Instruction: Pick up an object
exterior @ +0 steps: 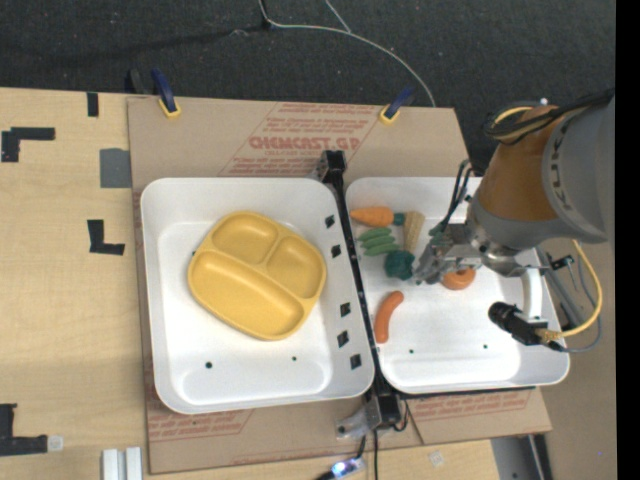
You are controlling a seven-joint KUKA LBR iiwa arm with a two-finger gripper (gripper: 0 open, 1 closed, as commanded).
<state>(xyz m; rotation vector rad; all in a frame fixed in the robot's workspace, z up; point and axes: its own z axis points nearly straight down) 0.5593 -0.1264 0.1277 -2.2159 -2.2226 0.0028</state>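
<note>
The right bin (450,368) holds several toy foods: an orange carrot (373,215), a green bean pod (377,239), a pale corn cob (413,228), a dark green piece (399,263), a red-orange sausage (387,315) and an orange round piece (459,279). My gripper (432,266) hangs low over the bin between the dark green piece and the orange round piece, close to both. The grey and orange arm (530,183) reaches in from the right.
A yellow divided plate (257,273) lies in the left bin (170,368). A black divider (345,258) runs between the bins. Cables (570,308) and a black fitting (515,323) hang off the wrist over the right bin's right side.
</note>
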